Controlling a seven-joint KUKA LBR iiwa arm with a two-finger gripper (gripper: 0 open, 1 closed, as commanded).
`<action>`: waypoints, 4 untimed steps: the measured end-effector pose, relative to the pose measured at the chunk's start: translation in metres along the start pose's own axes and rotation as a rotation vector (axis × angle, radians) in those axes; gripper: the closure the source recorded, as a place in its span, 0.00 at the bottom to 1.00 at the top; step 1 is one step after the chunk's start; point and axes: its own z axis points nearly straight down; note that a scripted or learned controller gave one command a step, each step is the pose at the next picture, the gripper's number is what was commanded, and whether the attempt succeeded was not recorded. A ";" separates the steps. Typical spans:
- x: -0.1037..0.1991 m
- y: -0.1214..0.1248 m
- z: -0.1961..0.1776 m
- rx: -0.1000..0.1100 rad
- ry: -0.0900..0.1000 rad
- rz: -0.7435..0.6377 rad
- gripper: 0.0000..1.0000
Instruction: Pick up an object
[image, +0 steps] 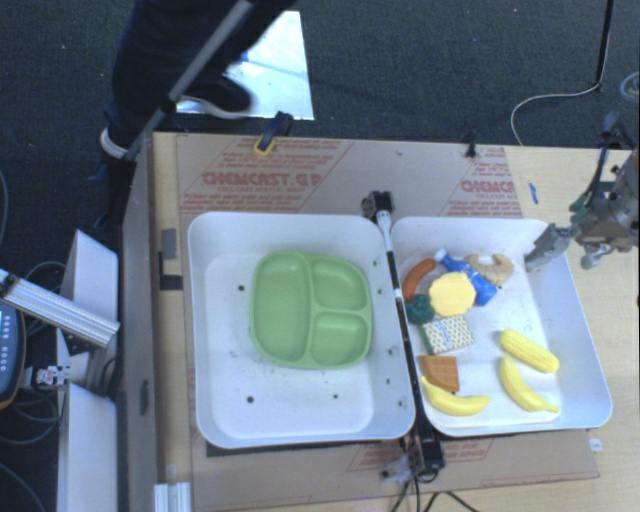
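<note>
You are seeing the pincer (565, 248) hovering at the right bin's (583, 330) upper right rim, fingers spread apart and gripping nothing. Toys are lying in that bin: a yellow disc (452, 294), a corn cob (528, 350), two bananas (525, 387). A green plate (310, 308) is sitting in the left bin (225, 250).

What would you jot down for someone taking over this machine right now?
Claw: above the right bin's upper right rim, nothing between its fingers; open or shut is unclear.
Right bin: toy corn cob, two bananas, yellow round piece, patterned block, other toy food.
Left bin: green divided plate.
Done: nothing lifted yet.
Left: lower onto one item, grasp, lift.
</note>
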 end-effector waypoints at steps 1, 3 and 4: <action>0.090 -0.031 0.133 0.004 0.002 -0.001 0.00; 0.049 0.045 0.181 -0.001 0.000 0.000 0.00; 0.038 0.017 0.199 0.001 0.000 0.002 0.00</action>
